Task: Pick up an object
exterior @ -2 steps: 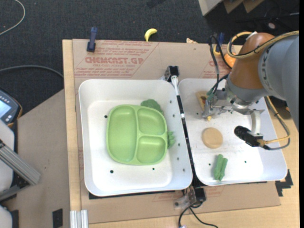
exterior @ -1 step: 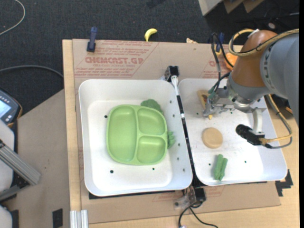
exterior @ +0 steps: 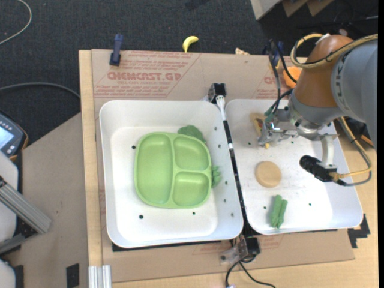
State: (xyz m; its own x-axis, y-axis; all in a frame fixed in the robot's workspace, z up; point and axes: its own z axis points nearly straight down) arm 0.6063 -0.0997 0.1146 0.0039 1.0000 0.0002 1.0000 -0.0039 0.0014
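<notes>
My gripper (exterior: 266, 135) hangs low over the back left part of the right bin (exterior: 348, 212), and the arm comes in from the right. A small tan piece (exterior: 259, 123) lies just to its left, close against it. A round tan disc (exterior: 268, 174) lies on the bin floor in front of the gripper, apart from it. Nearer the front edge lies a green pod-like piece (exterior: 278, 212). In the left bin (exterior: 114, 161) a green divided plate (exterior: 173, 170) rests on a darker green thing (exterior: 192, 131) that peeks out at its back and right edges.
A black-headed, white-handled item (exterior: 218, 95) lies along the rim between the bins. A yellow banana-like piece (exterior: 190, 42) and a blue clamp (exterior: 116, 48) sit at the back edge of the brown board, outside the bins.
</notes>
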